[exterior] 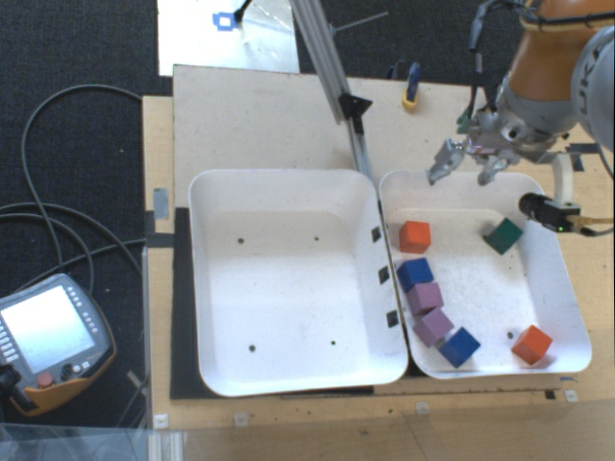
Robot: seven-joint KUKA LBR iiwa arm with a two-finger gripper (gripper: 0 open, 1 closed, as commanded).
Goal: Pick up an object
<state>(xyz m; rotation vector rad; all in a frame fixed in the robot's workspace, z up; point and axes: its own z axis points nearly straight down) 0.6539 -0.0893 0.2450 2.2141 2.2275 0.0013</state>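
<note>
My gripper [467, 166] hangs over the back rim of the right bin [567, 296], fingers spread apart and nothing between them. Below it in that bin lie several blocks: an orange block [415, 236] near the back left, a green block [503, 236] to the right, a blue block [415, 274], two purple blocks [425, 298] [432, 326] in a row along the left wall, another blue block [460, 347] at the front, and an orange block [531, 345] in the front right corner.
The left bin [288, 286] sits beside the right one, sharing a divider with black clips [382, 275]. A slanted metal pole [327, 56] crosses the bench at the back. A yellow-blue clamp [411, 89] stands near the bench's far edge. A teach pendant [48, 339] lies at far left.
</note>
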